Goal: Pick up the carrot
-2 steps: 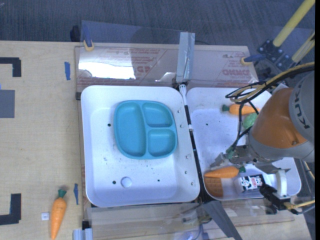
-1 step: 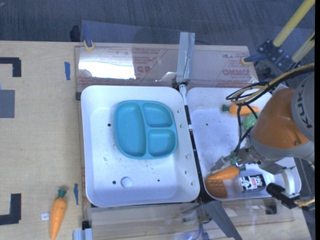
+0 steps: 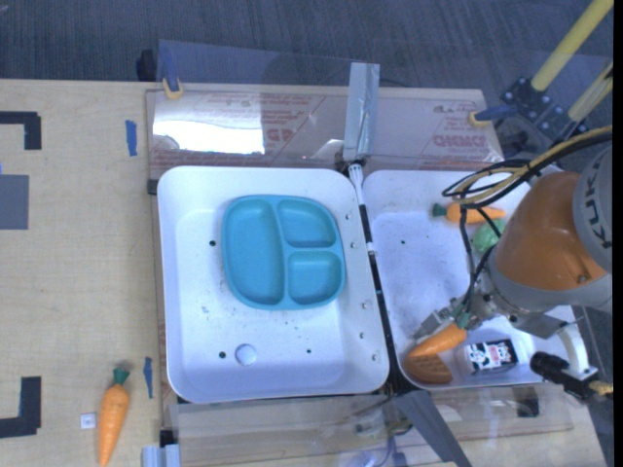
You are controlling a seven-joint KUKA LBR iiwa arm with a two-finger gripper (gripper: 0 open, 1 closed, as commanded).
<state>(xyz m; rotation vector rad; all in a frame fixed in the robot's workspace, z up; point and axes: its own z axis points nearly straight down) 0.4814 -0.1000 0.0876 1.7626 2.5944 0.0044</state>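
I see my gripper (image 3: 465,317) low at about four o'clock, right by a carrot (image 3: 440,340) in the right bin (image 3: 409,241) — I cannot tell its fingers' state — so lifting is not done.

Bench (image 3: 68,261) — 2 white bins (image 3: 185,290), stray carrot (image 3: 113,414).
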